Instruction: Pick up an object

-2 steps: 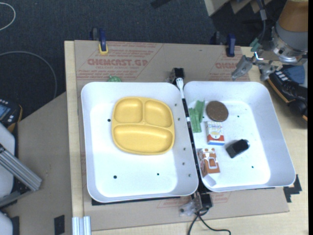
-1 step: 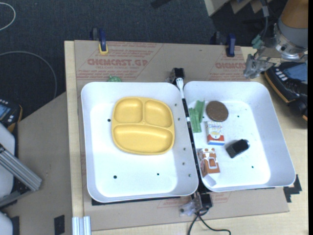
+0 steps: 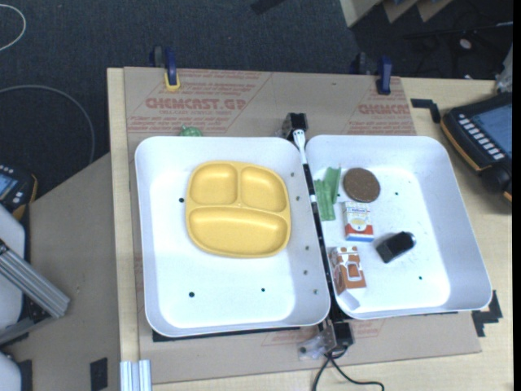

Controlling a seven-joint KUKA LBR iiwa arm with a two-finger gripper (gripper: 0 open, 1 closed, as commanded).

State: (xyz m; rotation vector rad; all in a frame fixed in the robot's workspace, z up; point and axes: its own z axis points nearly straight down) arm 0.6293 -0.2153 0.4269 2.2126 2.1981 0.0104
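In the left bin (image 3: 163, 218) lies a yellow divided plate (image 3: 238, 208). The right bin (image 3: 440, 218) holds a green strip (image 3: 328, 192), a brown round disc (image 3: 361, 185), a small white and red packet (image 3: 358, 221), a black block (image 3: 395, 246) and a brown and white packet (image 3: 349, 268) near the bin's front left corner. All these lie apart from each other, in the left half of the right bin.
Both bins rest on a brown board (image 3: 244, 96) held by blue clamps (image 3: 170, 68) at the back. A tablet-like device (image 3: 487, 133) lies off the right rear. A small green scrap (image 3: 190, 131) lies behind the left bin.
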